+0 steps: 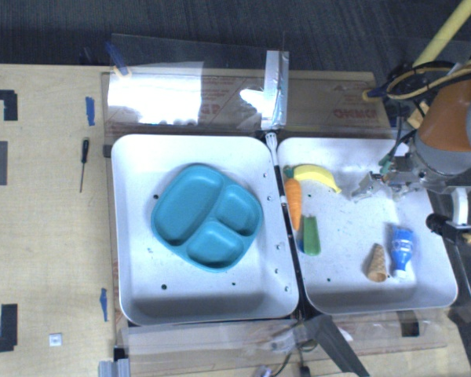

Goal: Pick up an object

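The right bin (424,289) holds a yellow banana (317,177) at its far left, with an orange carrot (294,203) and a green block (310,236) just below it along the divider. A brown cone-shaped piece (376,263) and a blue-and-white tube (402,250) lie near the bin's front right. My gripper (367,187) hangs over the far part of the right bin, a short way right of the banana and apart from it. Nothing shows in its grasp.
A blue divided plate (208,215) fills the middle of the left bin (133,273). The grey arm with its orange band (447,124) and cables comes in over the right bin's far right corner. A clear plastic sheet (188,93) stands behind the bins.
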`<state>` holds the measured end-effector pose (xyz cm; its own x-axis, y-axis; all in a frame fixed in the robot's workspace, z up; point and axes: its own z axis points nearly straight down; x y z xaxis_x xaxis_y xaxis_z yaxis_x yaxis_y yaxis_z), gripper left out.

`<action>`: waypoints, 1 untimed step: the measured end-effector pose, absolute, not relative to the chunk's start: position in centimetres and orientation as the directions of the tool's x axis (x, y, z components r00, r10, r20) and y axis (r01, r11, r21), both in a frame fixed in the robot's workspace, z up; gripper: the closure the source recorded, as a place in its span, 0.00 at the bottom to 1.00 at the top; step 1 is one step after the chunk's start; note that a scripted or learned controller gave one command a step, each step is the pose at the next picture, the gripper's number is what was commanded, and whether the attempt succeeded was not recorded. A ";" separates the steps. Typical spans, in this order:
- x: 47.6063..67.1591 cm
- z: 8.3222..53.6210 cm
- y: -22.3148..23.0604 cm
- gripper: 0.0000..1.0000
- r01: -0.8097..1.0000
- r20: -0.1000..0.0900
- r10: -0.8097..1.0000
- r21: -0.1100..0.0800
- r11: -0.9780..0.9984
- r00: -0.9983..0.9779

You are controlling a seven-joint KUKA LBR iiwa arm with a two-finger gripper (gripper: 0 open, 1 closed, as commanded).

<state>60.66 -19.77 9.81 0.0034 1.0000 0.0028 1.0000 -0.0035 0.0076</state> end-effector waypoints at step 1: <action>55.5 16.4 -20.9 0.00 0.987 0.000 0.987 0.002 -0.163 0.163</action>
